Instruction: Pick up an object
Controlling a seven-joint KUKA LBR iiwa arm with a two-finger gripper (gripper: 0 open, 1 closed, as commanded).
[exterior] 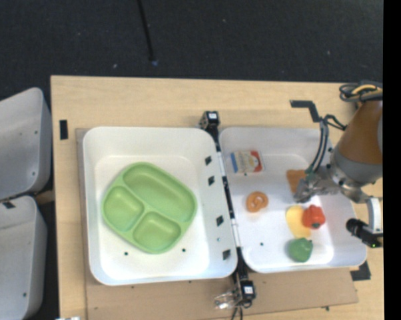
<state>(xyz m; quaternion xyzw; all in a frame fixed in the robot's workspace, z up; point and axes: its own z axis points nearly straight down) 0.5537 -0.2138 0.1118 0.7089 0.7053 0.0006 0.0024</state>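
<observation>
The right bin [274,262] holds several small items. An orange ring [256,201] lies near its middle. A white packet with red and blue print [246,161] rests at the far left. A yellow piece [294,220], a red piece [313,216] and a green pepper-like piece [298,249] cluster at the near right. A brown-orange piece [295,177] lies just left of my gripper [308,191], which hangs low over the bin's right half, above the red and yellow pieces.
The left bin [94,252] holds a green divided plate [149,207]. Black clips [220,199] line the seam between the bins. The arm's orange band [364,135] and cables rise over the right bin's far right corner. Bare wooden bench [187,99] surrounds the bins.
</observation>
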